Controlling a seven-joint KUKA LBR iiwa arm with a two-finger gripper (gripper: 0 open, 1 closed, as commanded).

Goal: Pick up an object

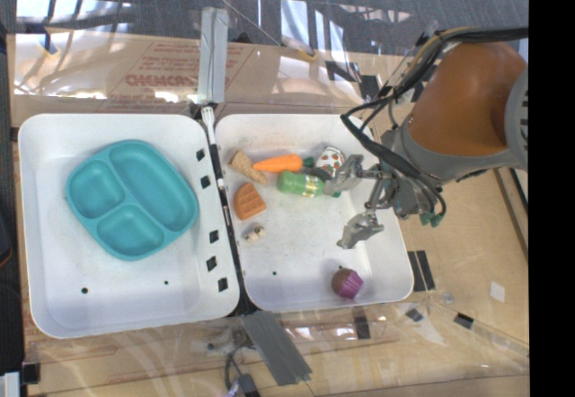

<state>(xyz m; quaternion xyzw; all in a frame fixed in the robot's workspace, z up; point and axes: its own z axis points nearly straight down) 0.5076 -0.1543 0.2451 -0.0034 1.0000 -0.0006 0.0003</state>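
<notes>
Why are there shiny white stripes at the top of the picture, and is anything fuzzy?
In the camera view, the bright stripes are light glaring off the clear sheet behind the bins; the teal plate and the carrot look sharp and evenly lit, with only soft shadows; the orange band on the arm sits close to the camera and looks a little blurry.

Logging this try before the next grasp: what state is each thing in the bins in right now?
gripper: open, holding nothing, above the right bin
carrot: lying flat
green bottle: on its side
purple fruit: resting near the front wall
teal plate: flat in the left bin
</notes>
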